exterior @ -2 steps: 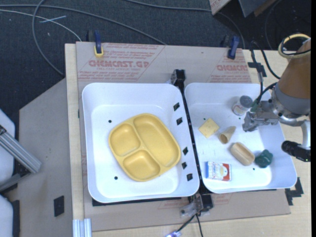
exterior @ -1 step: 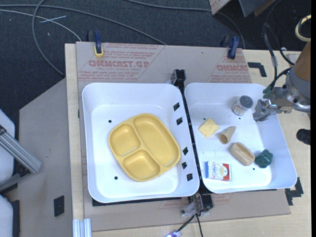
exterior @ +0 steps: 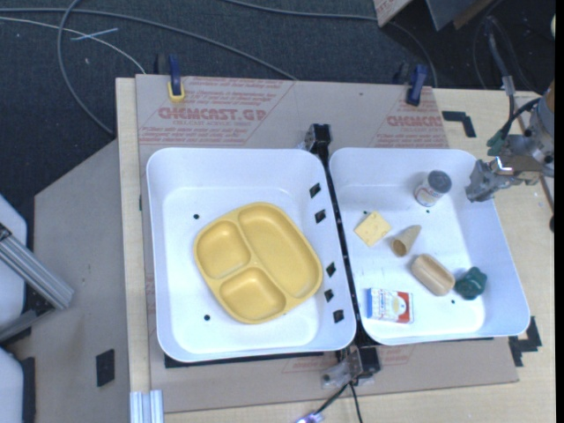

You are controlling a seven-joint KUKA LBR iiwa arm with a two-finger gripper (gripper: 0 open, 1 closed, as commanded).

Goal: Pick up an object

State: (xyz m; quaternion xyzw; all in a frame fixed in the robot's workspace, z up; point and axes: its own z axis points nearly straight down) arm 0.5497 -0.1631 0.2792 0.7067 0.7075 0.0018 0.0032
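Rightward, jaws [exterior: 483, 183] hover over bin rim [exterior: 490, 203].

Gripper [exterior: 484, 186]: dull grey metal, blocky, small. Wrist housing above it pale grey-silver. Thin green cable and darker cables loop along the arm near the frame edge.

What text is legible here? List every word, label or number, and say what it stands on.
"CHEMCAST GP": red print on the brown board behind the left bin. Smaller lines beneath are blurred.
The same red print on the board behind the right bin: too blurred.
Small red, white and blue carton: print too small.
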